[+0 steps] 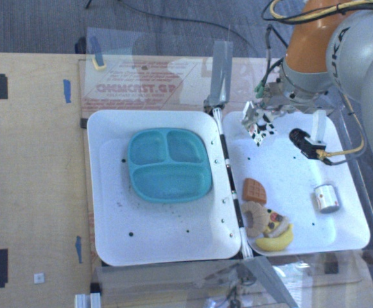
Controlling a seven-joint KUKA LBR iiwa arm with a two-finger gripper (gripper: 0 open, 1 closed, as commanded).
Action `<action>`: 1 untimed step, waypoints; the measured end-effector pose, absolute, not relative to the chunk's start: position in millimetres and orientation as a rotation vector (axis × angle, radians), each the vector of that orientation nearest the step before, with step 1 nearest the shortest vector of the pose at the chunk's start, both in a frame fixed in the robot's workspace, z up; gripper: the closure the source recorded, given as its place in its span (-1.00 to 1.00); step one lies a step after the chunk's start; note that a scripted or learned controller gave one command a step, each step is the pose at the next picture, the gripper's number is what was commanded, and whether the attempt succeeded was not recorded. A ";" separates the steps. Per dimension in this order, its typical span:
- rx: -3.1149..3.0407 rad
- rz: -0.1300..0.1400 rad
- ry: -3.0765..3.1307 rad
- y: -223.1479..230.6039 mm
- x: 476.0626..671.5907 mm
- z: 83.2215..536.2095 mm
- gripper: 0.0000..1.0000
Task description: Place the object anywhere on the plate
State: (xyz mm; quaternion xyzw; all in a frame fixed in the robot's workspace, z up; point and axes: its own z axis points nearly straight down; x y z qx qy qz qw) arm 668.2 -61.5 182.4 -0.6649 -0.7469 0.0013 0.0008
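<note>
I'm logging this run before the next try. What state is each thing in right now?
Plate: flat in the left bin, nothing on it.
Gripper: over the right bin, far left corner.
Metal cylinder: on its side.
Waffle piece: flat in the right bin.
Banana: lying at the near edge.

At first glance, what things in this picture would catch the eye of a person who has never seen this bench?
The teal divided plate stands out first, lying alone in the left bin. Next comes the arm's orange band at upper right, with the gripper hanging over the far part of the right bin. Near that bin's front left lies a small heap of toy food with a yellow banana, and a metal cylinder lies apart to its right.
</note>
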 end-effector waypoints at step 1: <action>-2.246 0.002 -2.195 49.7 667.8 212.5 1.00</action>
